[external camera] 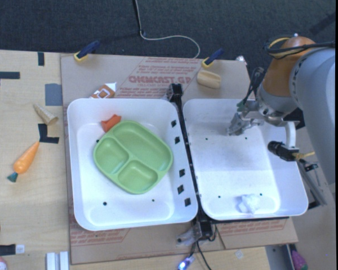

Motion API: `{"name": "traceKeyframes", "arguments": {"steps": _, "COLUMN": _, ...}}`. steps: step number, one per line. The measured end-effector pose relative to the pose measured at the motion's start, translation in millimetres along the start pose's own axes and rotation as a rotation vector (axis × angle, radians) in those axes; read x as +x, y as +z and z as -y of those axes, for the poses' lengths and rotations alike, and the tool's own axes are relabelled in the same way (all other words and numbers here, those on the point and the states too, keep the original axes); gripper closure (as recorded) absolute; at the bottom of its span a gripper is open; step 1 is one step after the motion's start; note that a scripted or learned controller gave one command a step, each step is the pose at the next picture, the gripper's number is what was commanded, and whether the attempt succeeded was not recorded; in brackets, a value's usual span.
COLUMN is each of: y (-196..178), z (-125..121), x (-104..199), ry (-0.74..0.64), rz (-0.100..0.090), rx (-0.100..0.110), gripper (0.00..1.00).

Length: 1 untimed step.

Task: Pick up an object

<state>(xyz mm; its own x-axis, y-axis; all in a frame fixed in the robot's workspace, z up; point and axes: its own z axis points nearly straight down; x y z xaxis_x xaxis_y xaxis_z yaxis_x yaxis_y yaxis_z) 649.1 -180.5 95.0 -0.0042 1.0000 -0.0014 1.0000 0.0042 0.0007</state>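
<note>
My gripper sits low in right bin, jaw state unreadable; still approach phase, next reach toward crumpled white object.

The room is bright and the light is soft and even. It seems to come from above. The two white bins shine so much that their floors look almost flat and washed out. The green plate has a small dark shadow under its lower edge. The dark carpet at the top looks grainy. Nothing is very sharp; edges look a bit fuzzy. The arm at the right looks smeared and soft.
</note>
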Motion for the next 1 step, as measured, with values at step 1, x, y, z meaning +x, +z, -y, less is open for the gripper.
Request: {"name": "traceKeyframes", "arguments": {"steps": 1, "y": 11.2, "z": -20.0, "x": -4.6, "ry": 0.001, "rz": -0.001, "rx": 0.0, "gripper": 1.0}}
